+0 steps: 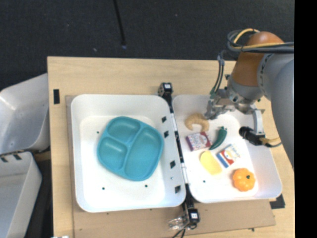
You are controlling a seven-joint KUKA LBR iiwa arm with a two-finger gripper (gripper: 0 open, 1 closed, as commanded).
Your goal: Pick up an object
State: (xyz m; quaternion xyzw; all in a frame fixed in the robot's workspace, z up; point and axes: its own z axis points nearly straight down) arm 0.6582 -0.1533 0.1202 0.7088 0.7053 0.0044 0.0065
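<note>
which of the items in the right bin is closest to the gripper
The tan croissant, just below-left of the gripper; the green pepper and the others lie farther down the bin.

croissant point(197, 122) | tan, curved | right bin, far-left, perhaps flat

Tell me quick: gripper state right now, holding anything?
Gripper: cannot be told; it sits low in the right bin just beside the croissant.

Glossy plastic tray point(130, 148), wooden bench point(124, 76)
</note>
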